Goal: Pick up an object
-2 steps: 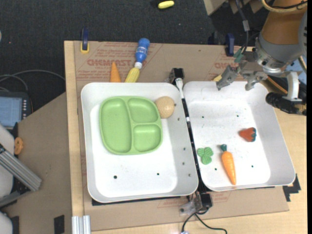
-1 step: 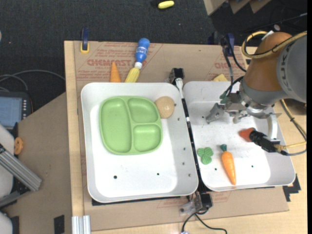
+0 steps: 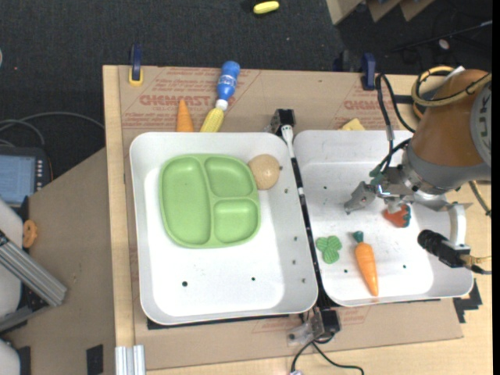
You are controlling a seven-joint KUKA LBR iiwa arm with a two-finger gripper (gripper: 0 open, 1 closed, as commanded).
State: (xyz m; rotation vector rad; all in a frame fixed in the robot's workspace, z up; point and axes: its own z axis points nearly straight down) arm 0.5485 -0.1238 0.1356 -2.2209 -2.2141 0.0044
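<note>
Pick not done yet, as far as the view shows. The grey arm with the orange band [image 3: 447, 135] is down low in the shallow white right-hand bin [image 3: 336, 158], with the gripper [image 3: 384, 195] near that bin's middle. A small red-orange object [image 3: 398, 216] sits just below the wrist, touching or nearly touching the gripper; nothing visibly lifted. Cannot tell how the gripper is set or whether it has anything.

Other candidates in the right bin: an orange plastic toy carrot with a green top [image 3: 366, 266] lying flat toward the near edge, and a small green leafy toy piece [image 3: 329, 248] just beside it on the left, both apart from the gripper. The left white bin [image 3: 148, 233] holds a light green divided plastic plate [image 3: 209, 200] and a tan round ball-like object [image 3: 265, 170] touching the plate's upper right corner.

Left to do: close on something, lift it clear of the bin floor.

Hard to read: the red-orange object is partly hidden by the wrist, so its shape is unclear, possibly a toy fruit. A grey finger-like piece [image 3: 358, 199] sticks out left of the wrist.

On the tabletop [image 3: 312, 92] behind the bins lie a blue-and-white bottle-like item [image 3: 227, 82] and small orange and yellow pieces, too small to identify.
</note>
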